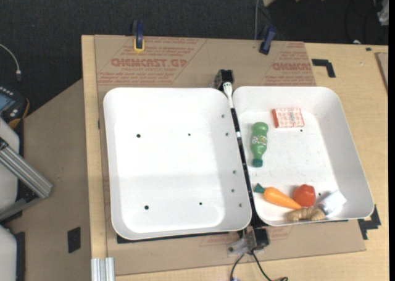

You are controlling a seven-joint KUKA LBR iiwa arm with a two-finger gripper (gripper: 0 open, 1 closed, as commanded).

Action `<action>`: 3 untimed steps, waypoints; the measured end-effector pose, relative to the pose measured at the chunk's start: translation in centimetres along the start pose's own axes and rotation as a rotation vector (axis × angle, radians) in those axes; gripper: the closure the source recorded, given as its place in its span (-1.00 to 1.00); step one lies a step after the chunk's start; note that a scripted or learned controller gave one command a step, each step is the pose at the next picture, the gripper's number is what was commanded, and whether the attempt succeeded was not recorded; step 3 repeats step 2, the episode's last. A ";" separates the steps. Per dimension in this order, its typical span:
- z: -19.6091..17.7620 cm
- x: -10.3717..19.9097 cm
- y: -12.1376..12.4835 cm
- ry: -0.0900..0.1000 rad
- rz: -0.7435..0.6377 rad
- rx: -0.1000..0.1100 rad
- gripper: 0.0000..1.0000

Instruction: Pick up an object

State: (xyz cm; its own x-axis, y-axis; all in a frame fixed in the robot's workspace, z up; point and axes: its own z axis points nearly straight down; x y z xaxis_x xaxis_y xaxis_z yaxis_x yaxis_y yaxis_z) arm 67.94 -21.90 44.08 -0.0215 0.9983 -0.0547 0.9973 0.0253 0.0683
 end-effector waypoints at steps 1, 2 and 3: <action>-1.1 0.0 0.2 -0.004 -0.002 -0.005 1.00; -2.2 0.0 0.3 -0.007 -0.004 -0.010 1.00; -2.2 0.0 0.3 -0.007 -0.004 -0.010 1.00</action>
